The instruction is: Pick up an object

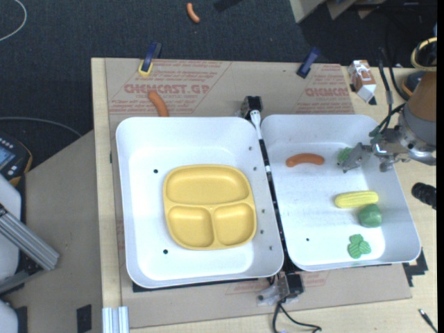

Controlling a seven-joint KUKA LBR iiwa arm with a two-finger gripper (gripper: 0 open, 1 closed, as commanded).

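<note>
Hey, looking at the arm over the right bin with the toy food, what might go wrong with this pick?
1. The tool sits at a dark green piece near the right bin's far wall; a small piece so close to the wall may slip away or be pushed along.
2. The corn and green vegetable touch, so reaching for one may nudge the other.
3. The sausage is thin and round, and may roll when squeezed.

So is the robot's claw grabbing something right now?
Gripper: over the right bin, at a green object; open or shut cannot be told.
</note>
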